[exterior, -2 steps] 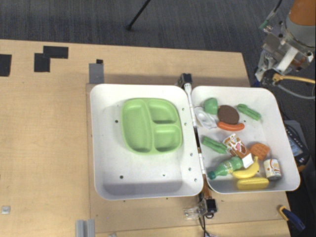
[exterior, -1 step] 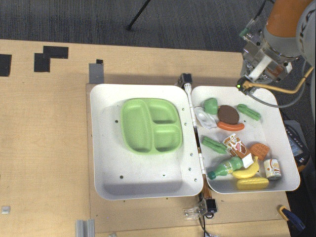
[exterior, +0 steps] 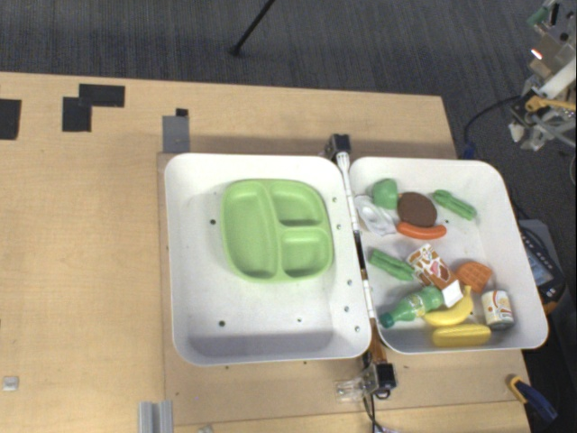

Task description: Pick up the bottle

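1. Camera view: the gripper (exterior: 539, 120) hangs at the upper right, off the bench (exterior: 81, 269) and over dark floor, above and to the right of the right bin (exterior: 505, 201). It is too small and blurred to tell whether it is wide, narrow or holding anything.
2. The bottle (exterior: 410, 307), green, lies on its side in the right bin, well below and to the left of the gripper, near that bin's front edge and close to the divide between the bins. Its narrow end points down-left, away from the gripper.
3. A banana (exterior: 453, 313) touches the bottle on the side nearer the gripper; a yellow block (exterior: 462, 335) lies just below the banana, and a small can (exterior: 497, 308) sits further right.
4. Closer to the gripper, up the same bin, lie a printed packet (exterior: 427, 264), a green pod (exterior: 389, 264), an orange sausage (exterior: 421, 231), a brown patty (exterior: 416, 207) and a green pepper (exterior: 453, 205).
5. Farthest left of the gripper, a green divided plate (exterior: 275, 228) rests in the left bin (exterior: 194, 242), well apart from the bottle.
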Tool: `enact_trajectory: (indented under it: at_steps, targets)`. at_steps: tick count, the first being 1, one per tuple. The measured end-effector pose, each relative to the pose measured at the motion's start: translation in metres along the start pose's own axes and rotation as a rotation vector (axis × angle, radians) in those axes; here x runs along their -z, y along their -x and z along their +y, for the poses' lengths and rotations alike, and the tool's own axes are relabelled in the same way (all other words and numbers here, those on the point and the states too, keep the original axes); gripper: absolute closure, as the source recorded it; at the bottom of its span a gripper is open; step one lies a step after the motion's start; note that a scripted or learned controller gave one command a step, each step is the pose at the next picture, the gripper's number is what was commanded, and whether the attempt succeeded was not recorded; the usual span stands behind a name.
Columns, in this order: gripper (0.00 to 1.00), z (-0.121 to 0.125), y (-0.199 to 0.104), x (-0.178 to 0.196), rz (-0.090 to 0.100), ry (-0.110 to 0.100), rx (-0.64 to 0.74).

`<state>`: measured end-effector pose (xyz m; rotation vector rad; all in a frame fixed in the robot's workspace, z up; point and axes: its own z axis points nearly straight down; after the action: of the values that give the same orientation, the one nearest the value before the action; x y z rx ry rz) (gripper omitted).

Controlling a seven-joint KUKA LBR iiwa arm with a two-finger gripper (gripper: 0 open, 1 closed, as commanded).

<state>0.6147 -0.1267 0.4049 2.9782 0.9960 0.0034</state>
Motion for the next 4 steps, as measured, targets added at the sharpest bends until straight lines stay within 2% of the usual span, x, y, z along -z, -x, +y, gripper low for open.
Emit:
enact_trajectory:
  at_steps: [1,4]
  targets:
    - [1.00,0.002,0.026,-0.064,-0.002,-0.002,-0.318]
    - [1.00,0.002,0.023,-0.032,0.001,-0.001,-0.293]
